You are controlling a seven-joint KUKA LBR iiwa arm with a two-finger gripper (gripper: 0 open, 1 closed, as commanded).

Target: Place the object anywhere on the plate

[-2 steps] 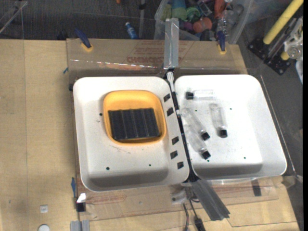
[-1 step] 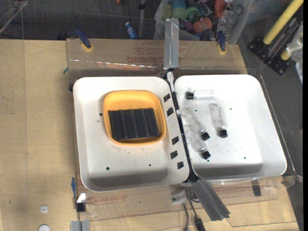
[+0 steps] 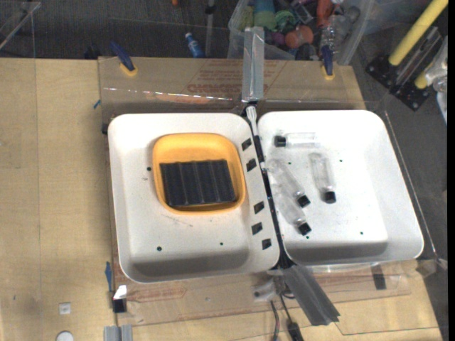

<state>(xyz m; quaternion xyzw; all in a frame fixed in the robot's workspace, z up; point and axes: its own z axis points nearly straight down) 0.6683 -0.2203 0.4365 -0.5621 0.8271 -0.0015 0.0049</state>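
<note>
Camera view: clear vials (image 3: 302,183) lie in the bin right of the orange plate (image 3: 197,145). My claw state, can't tell. I should grab one vial mid-body, crosswise.

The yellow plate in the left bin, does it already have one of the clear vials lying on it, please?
No: the yellow plate bears a dark ribbed block, while the clear vials lie in the right bin.

Two bins side by side on the desk (image 3: 50,190).
The left bin (image 3: 128,247) holds a plate (image 3: 195,144) with a ridged block (image 3: 197,183) on it; the right bin (image 3: 370,226) holds four vials (image 3: 323,178) near its left half; a divider (image 3: 257,183) runs between them.
</note>
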